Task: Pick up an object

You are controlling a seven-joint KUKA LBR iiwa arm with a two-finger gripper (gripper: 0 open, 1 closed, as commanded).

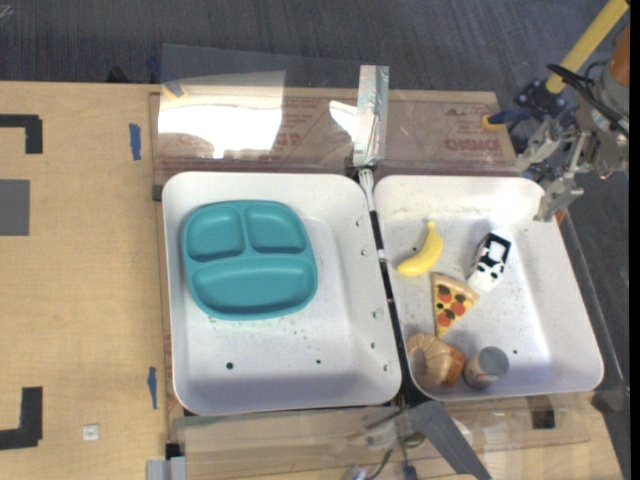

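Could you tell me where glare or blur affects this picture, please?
In the camera view, strong glare whitens the clear panel behind the left bin; the teal tray and banana look evenly lit and fairly sharp; the gripper at the right bin's far corner looks soft.

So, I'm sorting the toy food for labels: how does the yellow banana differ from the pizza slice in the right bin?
The yellow banana is one plain colour and curved; the pizza slice is a flat triangle, orange with red dots. The banana lies nearer the divider between the bins and farther up the view; the pizza slice lies below it, beside the brown round object. Both rest loose on the white right bin's floor, apart from each other.
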